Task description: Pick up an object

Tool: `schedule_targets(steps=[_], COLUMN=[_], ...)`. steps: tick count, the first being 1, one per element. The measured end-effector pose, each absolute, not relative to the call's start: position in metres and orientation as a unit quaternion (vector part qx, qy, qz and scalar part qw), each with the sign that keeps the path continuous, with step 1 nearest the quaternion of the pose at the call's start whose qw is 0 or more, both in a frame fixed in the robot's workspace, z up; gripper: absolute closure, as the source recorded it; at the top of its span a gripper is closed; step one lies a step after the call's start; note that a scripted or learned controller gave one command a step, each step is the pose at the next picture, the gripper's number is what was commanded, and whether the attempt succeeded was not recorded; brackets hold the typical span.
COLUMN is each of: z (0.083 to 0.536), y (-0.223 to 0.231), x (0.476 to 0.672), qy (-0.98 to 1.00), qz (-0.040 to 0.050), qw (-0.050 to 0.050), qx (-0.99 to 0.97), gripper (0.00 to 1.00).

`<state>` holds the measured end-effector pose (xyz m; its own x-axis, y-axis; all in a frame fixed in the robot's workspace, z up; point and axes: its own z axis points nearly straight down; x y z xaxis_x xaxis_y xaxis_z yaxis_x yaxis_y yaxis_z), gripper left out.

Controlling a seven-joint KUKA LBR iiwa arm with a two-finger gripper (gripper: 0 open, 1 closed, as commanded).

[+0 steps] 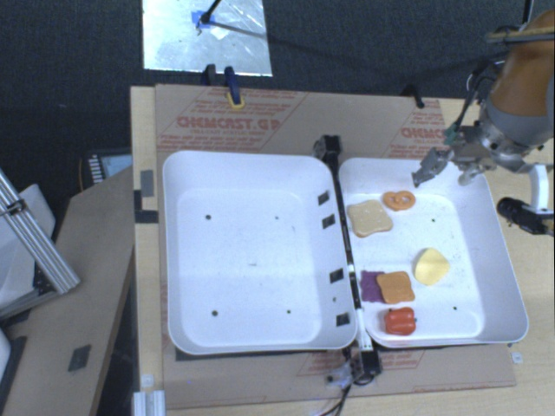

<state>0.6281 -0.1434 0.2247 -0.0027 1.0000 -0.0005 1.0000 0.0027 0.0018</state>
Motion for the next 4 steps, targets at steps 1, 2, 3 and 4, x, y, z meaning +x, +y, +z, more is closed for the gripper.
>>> schedule_targets(steps=[1,2,3,4], z=[0.408,0.521,0.525,0.538], y=[-0.151,-0.194,-0.19,-0.061], x=[0.649,0.609,0.611,0.528], qy=[0.709,0.706,0.709,0.713], qz=[0.0058,0.0033,0.0018,0.0038], qw=[0.01,0.009,0.005,0.001], qx=[0.705,0.708,0.705,0.701], gripper=[0.0,0.0,1.0,1.0])
